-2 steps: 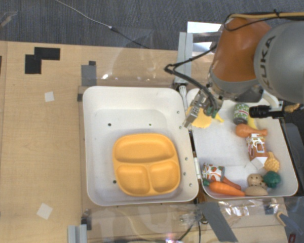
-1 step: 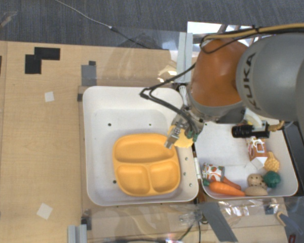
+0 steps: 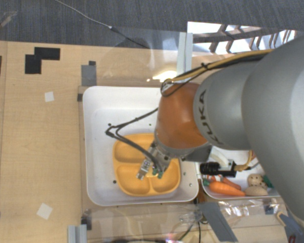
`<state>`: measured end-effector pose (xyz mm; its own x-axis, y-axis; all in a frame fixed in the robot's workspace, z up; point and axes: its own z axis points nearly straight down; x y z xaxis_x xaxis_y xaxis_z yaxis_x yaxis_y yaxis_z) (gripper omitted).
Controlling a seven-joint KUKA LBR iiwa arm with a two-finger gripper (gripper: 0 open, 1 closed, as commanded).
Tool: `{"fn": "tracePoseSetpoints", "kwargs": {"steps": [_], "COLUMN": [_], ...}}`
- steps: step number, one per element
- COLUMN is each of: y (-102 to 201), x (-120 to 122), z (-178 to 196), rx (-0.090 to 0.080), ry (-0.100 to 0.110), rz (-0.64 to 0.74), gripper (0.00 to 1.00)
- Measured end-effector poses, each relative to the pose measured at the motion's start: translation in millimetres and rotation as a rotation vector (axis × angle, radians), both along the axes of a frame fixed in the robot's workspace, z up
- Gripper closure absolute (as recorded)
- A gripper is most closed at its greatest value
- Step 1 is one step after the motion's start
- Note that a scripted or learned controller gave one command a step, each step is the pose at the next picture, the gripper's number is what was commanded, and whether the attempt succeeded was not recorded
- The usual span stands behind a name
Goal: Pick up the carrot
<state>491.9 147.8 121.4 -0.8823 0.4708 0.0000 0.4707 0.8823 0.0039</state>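
The carrot (image 3: 226, 188), orange and tapered, lies near the front edge of the right bin (image 3: 234, 198), pointing left to right. My gripper (image 3: 150, 170) hangs over the left bin (image 3: 93, 135), just above the front middle of a yellow divided dish (image 3: 127, 158). It is well to the left of the carrot, with the bin walls between them. Nothing orange shows at its tip. The big grey arm and its orange band hide most of the right bin.
A beige, potato-like lump (image 3: 254, 182) with dark dots rests just right of the carrot. The yellow dish fills the front half of the left bin. Bare wooden bench lies to the left, and clear plastic sheets edge the bins.
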Motion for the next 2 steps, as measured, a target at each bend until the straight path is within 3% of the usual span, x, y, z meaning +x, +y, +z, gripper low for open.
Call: {"fn": "tracePoseSetpoints", "kwargs": {"steps": [1, 2], "y": [-50.9, -49.3], "x": [3.5, 5.1], "z": [159.2, 168.5], "rx": [-0.002, -0.001], "ry": [-0.016, -0.021], "rz": [0.199, 0.205], "gripper": [1.00, 1.00]}}
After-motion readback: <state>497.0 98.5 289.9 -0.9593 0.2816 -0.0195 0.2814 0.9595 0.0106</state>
